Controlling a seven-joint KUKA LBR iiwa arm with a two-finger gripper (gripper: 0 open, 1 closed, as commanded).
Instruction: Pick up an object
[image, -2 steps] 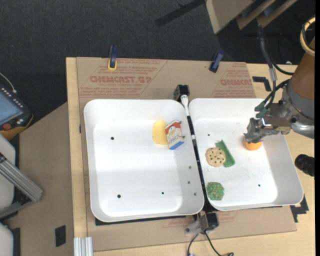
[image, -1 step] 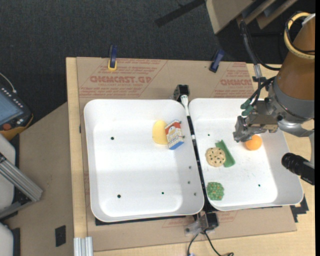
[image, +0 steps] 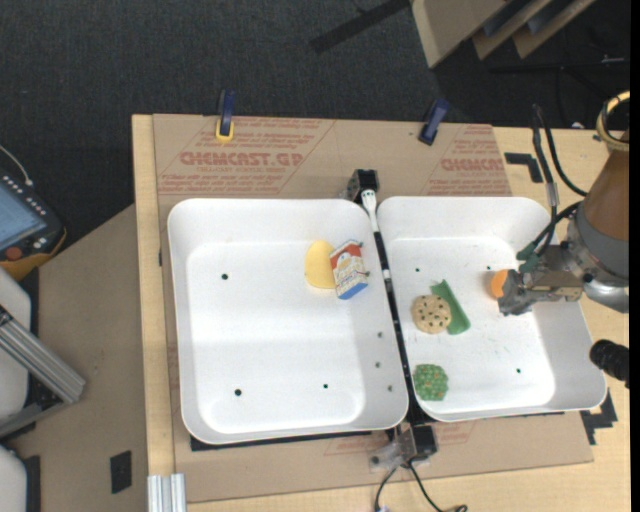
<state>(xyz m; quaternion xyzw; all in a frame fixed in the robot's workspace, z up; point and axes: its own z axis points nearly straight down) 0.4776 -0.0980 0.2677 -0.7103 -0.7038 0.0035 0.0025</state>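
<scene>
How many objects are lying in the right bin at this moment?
4: a cookie near the bin's left side, a green strip touching it, a green ball below, an orange piece beside the end effector, which may hide more.

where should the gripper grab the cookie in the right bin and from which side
Come straight down on the cookie and pinch across its round rim. It lies flat, so only its edge gives purchase. Put the fingers on the upper and lower edges: the green strip lies right against its right side, while the bin floor above, below and left looks bare.
</scene>
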